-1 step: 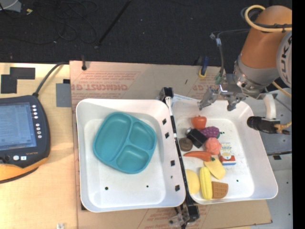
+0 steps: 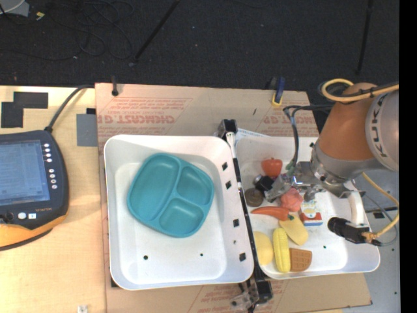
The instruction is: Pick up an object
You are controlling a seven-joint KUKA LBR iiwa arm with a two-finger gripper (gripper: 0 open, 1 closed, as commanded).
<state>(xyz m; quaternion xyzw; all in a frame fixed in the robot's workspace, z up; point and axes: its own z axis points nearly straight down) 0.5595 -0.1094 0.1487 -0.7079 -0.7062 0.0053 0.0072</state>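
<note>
The grey-and-orange arm reaches over the right bin from its outer side. The gripper hangs low over the middle of that bin, directly above a pink toy piece, and appears to touch it. Whether the gripper is spread, pressed together or pinching the piece cannot be told from this angle. The other toy foods lie loose in the inner half of the right bin. A red tomato sits toward the bin's far wall, and a dark brown round piece lies close to its inner wall. An orange carrot lies across the bin's centre, just nearward of the pink piece. A small red, white and blue box is at mid-floor. Toward the bin's near wall are a pale yellow wedge, a yellow lemon, an ear of corn beside the lemon, and a brown waffle almost at the near rim. The left bin sits flush against the right bin's inner wall and holds a teal divided plate. Both bins rest on printed cardboard. A control tablet lies well away from the right bin, beyond the left one.
</note>
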